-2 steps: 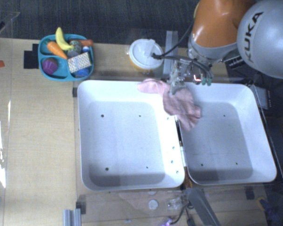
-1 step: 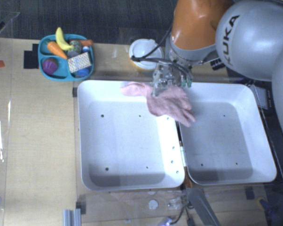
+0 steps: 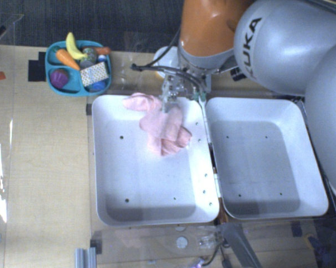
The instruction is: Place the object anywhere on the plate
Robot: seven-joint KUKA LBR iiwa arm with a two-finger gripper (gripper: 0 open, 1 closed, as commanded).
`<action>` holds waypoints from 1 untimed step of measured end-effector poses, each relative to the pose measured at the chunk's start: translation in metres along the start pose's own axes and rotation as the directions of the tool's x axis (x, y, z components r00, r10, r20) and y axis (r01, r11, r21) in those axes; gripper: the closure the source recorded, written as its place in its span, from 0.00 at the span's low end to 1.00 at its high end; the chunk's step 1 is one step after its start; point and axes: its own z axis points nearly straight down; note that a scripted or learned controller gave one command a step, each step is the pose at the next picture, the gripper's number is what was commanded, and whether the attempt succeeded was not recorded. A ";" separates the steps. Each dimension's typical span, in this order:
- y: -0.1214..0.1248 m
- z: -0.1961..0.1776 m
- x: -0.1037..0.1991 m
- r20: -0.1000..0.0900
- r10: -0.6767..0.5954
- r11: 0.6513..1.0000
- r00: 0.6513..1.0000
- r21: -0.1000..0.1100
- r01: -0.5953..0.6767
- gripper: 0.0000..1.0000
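Clearly the gripper sits low over the far edge of the left bin, right where the pink cloth bunches up. Its metal fingers come down onto the top of the cloth, but whether they are spread or pinching fabric I cannot tell (the wrist and its orange band crowd that spot). The cloth lies crumpled in the upper middle of the left bin, one flap trailing toward the back wall, so the highest fold is the natural place to take it. The right bin lies just beside. A blue divided plate stands on the bench well apart, beyond the left bin's far left corner, already carrying a toy banana, a carrot and other small pieces. I judge the grasp to be the step in hand, with the carry to the plate not yet made.
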 end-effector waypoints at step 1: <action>0.052 0.008 0.002 -0.001 0.000 1.000 1.000 0.000 0.000 1.00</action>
